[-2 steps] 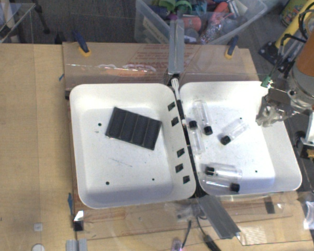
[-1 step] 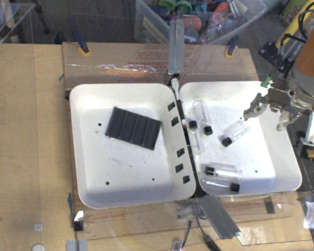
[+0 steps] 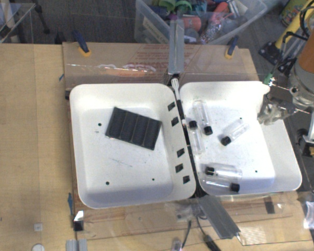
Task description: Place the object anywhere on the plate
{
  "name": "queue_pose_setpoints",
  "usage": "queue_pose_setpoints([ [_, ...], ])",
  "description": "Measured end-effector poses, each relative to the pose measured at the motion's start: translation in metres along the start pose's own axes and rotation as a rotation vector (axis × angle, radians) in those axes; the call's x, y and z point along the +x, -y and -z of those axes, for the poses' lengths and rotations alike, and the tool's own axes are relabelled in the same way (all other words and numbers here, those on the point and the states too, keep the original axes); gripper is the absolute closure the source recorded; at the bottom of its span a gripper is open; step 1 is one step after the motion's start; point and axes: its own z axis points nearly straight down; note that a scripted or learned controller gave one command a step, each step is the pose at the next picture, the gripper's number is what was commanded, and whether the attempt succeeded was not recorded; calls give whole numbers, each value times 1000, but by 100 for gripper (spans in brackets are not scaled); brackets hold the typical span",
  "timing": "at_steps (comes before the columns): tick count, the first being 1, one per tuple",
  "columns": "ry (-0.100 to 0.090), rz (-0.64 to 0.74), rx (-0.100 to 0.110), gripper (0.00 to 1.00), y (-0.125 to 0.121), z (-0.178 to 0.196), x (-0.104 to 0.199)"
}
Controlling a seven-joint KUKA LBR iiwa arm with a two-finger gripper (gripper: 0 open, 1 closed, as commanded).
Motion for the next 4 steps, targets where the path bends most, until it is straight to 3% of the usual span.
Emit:
queue_pose_setpoints([
  [1, 0, 0, 0, 0, 0, 0, 0],
  [2, 1, 2, 0, 100, 0, 9, 0],
  [3, 2, 2, 0, 0, 0, 9, 1],
  [4, 3, 4, 0, 100, -1, 19, 1],
])
